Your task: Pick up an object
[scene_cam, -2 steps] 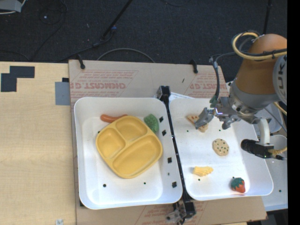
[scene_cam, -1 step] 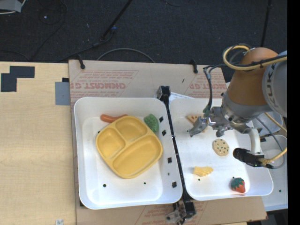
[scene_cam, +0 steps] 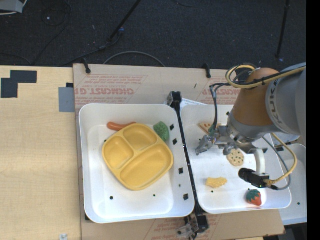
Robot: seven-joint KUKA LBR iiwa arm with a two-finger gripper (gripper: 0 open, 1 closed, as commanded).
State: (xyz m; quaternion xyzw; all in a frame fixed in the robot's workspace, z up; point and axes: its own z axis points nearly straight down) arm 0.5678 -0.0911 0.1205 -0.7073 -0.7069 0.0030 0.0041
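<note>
Candidate objects lie in the right shallow white plastic bin (scene_cam: 285, 200). A round tan cracker-like toy with dark dots (scene_cam: 235, 157) sits near the bin's middle, just beside the gripper (scene_cam: 205, 145). A yellow ridged toy piece, corn-like (scene_cam: 216, 182), lies below the cracker toward the bin's near edge. A red toy strawberry with a green top (scene_cam: 255, 197) rests in the bin's near right corner. A small tan flat piece (scene_cam: 205, 127) lies toward the bin's far side.

The gripper, on the grey arm with an orange band (scene_cam: 255, 104), hangs low over the bin's left half, near the central divider. Nothing can be seen between its fingers; how far apart they stand cannot be told.

The left white bin (scene_cam: 87, 184) contains a yellow three-compartment plastic tray (scene_cam: 137, 156), tilted, with an orange carrot-like toy (scene_cam: 120, 125) and a green leafy toy (scene_cam: 161, 130) at its far edge.
</note>
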